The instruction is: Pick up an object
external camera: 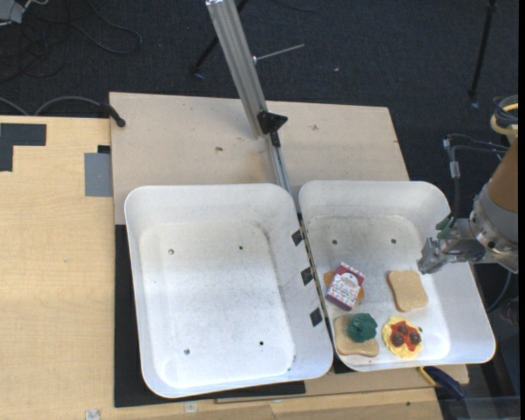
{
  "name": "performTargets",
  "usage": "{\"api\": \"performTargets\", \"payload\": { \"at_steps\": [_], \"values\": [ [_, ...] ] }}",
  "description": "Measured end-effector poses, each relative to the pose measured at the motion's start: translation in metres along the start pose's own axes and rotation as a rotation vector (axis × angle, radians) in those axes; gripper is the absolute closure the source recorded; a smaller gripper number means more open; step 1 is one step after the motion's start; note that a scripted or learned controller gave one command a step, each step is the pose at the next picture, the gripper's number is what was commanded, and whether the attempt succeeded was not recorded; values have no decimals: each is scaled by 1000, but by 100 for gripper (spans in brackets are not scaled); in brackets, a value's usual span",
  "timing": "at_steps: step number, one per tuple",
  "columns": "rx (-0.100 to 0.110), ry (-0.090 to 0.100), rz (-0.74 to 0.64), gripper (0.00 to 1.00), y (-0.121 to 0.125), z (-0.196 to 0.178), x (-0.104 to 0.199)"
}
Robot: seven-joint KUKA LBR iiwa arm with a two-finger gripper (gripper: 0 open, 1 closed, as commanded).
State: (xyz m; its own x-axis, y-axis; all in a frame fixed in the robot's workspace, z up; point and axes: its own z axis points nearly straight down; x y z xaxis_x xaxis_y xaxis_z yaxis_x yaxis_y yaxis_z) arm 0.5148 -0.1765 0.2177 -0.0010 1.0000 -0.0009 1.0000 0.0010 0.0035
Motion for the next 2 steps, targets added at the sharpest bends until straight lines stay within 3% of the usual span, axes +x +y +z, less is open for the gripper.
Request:
{"api": "performTargets", "payload": {
  "at_steps": [1,2],
  "values": [
    [5,3,-4,100,19,-4,53],
    [5,3,-4,100,22,-15,105]
  ]
}}
